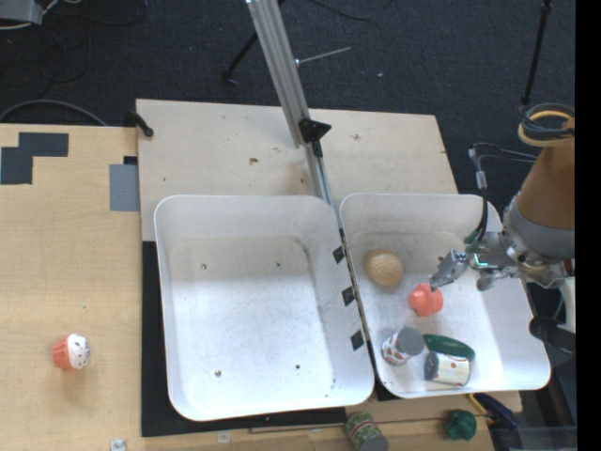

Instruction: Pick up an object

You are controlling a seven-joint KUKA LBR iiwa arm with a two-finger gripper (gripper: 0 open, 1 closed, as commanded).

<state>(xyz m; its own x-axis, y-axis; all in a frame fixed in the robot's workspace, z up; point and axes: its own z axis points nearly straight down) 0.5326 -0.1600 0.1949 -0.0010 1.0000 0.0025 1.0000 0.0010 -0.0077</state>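
Red ball (425, 300) lies in the right bin (512, 369), near mid-floor; I read it as the nearest candidate for the pick; the gripper (449, 271) hangs just above and to the right of it in the view, close but apart from it. I see the fingers spread, nothing between them. From the gripper the ball lies down and to the left; being round, it offers no long axis, so finger orientation matters little; I judge a short shift toward the ball and a descent suffices. Tan ball (383, 268) sits to the left of the red one, near the divider; a cup (404, 345) and a can (448, 369) lie lower in the bin, farther from the gripper.
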